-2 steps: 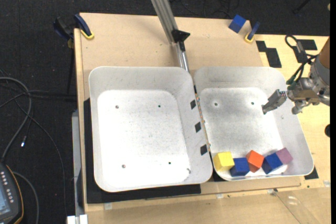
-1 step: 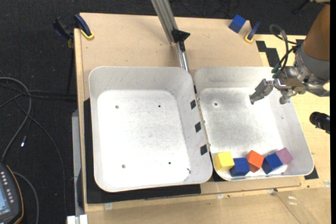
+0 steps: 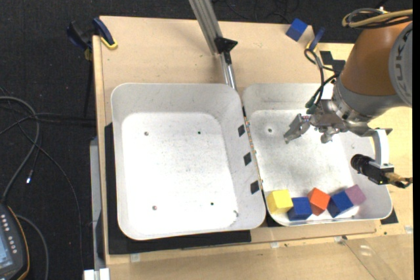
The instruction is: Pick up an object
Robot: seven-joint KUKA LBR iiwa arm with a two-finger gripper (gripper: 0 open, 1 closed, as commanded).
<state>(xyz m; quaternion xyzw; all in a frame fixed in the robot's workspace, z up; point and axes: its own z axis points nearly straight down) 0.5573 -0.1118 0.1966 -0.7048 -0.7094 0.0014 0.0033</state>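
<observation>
In the right bin (image 3: 367, 210) near corner, small rigid cubes look light: gripper (image 3: 308, 130) above, fingers spread & holding nothing, should pinch orange cube (image 3: 319, 199) on flat sides

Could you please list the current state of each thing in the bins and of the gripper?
gripper: above the right bin, holding nothing visible.
yellow block: resting in the right bin.
blue blocks: resting.
orange block: resting.
purple block: resting by the rim.
</observation>
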